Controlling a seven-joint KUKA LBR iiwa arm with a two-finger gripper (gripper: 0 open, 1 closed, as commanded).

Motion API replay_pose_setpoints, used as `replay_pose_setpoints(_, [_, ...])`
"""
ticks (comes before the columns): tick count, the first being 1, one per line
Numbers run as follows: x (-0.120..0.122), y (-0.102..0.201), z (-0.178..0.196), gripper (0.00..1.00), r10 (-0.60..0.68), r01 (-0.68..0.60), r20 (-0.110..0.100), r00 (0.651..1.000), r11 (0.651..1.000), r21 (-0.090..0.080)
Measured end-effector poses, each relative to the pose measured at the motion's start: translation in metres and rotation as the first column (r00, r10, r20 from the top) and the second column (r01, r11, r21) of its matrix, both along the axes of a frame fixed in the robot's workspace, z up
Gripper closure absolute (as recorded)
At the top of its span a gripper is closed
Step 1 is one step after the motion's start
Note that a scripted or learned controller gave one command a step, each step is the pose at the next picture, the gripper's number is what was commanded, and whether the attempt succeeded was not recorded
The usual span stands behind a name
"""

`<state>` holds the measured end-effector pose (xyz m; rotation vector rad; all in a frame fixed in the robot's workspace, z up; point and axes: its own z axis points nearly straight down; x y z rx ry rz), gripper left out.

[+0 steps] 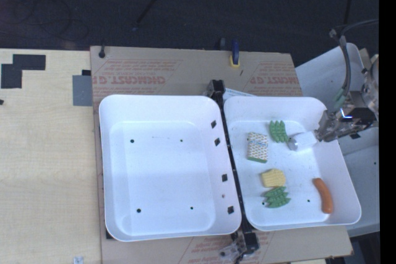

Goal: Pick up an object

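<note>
The right bin (346, 179) holds several small objects. A patterned white-and-tan block (257, 146) lies near its middle, with a green ridged piece (278, 131) just beyond it. A small grey cylinder (296, 141) rests to the right of those. Nearer the front are a yellow block (273, 178), a second green piece (276, 197) and an orange sausage-shaped piece (323, 195). My gripper (328, 130) hangs over the bin's right rim, just right of the grey cylinder and apart from it. Nothing shows in its grasp.
The left bin (111, 164) sits beside the right one, joined by a black clip strip (224, 164). Both rest on a cardboard sheet (185, 74) on the wooden bench. Cables and the arm's body crowd the far right.
</note>
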<state>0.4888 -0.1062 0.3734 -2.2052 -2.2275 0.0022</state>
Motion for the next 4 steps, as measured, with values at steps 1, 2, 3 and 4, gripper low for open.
replay_pose_setpoints(1, [0.086, 0.105, 0.028, 1.0, 0.002, -0.002, 0.008, 1.0, 1.0, -0.001])
replay_pose_setpoints(2, [0.016, 0.043, -0.03, 1.0, -0.017, 0.017, -0.006, 1.0, 1.0, -0.005])
replay_pose_setpoints(3, [0.007, 0.132, -0.002, 1.0, -0.001, 0.001, 0.006, 1.0, 1.0, -0.002])
replay_pose_setpoints(4, [0.061, 0.171, 0.085, 1.0, -0.007, 0.007, 0.015, 1.0, 1.0, -0.003])
